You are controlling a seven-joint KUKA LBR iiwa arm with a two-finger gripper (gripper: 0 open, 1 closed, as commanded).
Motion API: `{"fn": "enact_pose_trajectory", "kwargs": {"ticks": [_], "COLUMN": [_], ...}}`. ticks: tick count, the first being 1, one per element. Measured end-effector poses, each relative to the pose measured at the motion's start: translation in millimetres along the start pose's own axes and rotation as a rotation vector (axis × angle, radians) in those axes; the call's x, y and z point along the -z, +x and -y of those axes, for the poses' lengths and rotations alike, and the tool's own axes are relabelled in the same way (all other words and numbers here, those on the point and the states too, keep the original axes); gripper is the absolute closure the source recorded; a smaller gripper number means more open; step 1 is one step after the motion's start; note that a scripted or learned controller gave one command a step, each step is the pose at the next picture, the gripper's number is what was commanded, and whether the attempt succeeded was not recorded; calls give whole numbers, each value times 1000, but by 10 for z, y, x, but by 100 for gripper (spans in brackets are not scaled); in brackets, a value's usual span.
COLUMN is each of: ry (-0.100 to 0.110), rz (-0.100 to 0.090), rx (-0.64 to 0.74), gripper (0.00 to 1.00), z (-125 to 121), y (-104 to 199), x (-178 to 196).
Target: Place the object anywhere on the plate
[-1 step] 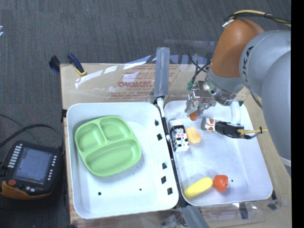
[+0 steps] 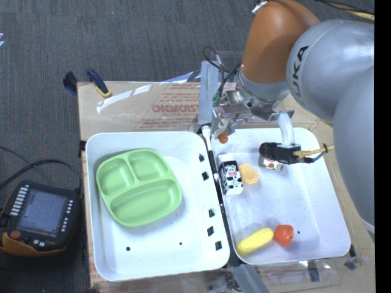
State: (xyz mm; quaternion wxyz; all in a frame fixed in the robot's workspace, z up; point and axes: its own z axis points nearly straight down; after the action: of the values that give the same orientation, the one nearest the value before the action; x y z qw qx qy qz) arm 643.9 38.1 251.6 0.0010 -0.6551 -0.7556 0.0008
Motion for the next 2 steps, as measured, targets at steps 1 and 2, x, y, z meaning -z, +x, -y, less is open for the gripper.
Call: {"fn": "enact_pose_trajectory", "kwargs": {"ticks": [1,2], "ry": [5,4], "rz": [0,-1], "rx": [194,416], "gripper": [100,100], "z": [423,609], "y": [608,1071], "x": [-667,-1050]}}
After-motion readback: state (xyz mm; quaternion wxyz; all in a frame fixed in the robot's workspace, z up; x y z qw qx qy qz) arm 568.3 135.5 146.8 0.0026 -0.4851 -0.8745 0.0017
